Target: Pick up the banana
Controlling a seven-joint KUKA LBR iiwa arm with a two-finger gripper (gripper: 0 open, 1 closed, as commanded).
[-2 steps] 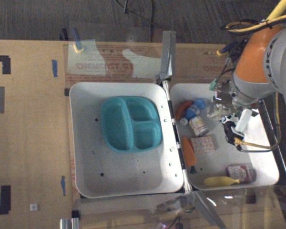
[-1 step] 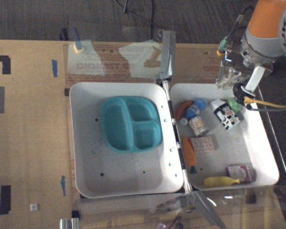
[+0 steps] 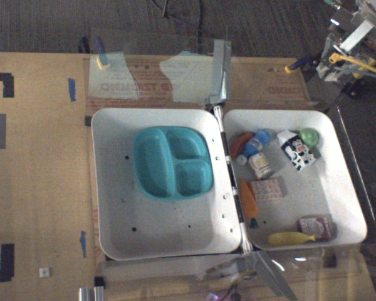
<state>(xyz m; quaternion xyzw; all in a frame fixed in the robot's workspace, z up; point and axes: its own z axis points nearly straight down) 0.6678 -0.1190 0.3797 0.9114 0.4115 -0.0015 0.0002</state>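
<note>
Yellow and lying flat, the banana [image 3: 291, 237] sits along the near edge of the right bin [image 3: 344, 174], its long side running beside the wall and its right tip touching or just beside a pinkish packet [image 3: 318, 227]. That placement is your main worry. If the claw comes down across the fruit, one finger would likely have to land between banana and wall, and I judge it could strike the rim or push the banana aside. The packet could also get dragged along or pinched with the tip.

An orange carrot-like piece [image 3: 248, 199] lies near the banana's left end by the divider, close enough to be nudged on a slanted approach.

The gripper [image 3: 354, 42] is at the top right, well apart from the bin. That area is a tangle of metal and yellow parts, partly cut off by the frame, so you cannot tell whether the claw is wide or narrow, and I see nothing clearly held in it.

The left bin [image 3: 113, 224] holds a teal divided plate [image 3: 173, 162]. The small items at the back of the right bin are too blurred to name with confidence.
</note>
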